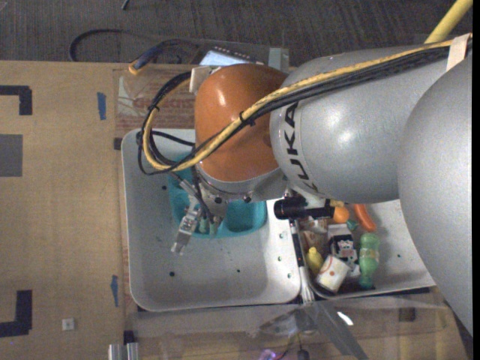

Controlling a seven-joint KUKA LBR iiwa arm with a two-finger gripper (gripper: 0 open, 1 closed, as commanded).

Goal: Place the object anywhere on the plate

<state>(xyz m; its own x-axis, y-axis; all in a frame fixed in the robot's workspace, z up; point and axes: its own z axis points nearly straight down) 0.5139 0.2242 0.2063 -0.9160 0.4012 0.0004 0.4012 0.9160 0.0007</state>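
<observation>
Grey arm (360, 126) nearest the lens, orange band (232, 126) below it, hiding much of the left bin (217, 283); end effector (187, 227) down over the teal plate (247, 216), which lies at the far side of that bin, mostly hidden under the wrist; cannot tell whether fingers apart or together, blurred and seen end-on; no object clearly visible between them, so location of the task's thing uncertain; possibly at the tip, possibly among the clutter of the right bin (405, 276): orange carrot-like piece (365, 216), green bottle-like toy (368, 257), yellow figure (314, 259), white cup-like item (332, 274); pointing and long axis of the task's thing therefore not readable; judged step: lowering to release over the plate, if anything is carried; to do well: keep the tip inside the plate's rim rather than over bare bin floor, descend close before opening, release gently, lift straight up to avoid dragging; plate edge just beside the tip, so slight drift toward the near side risks a miss.
</observation>
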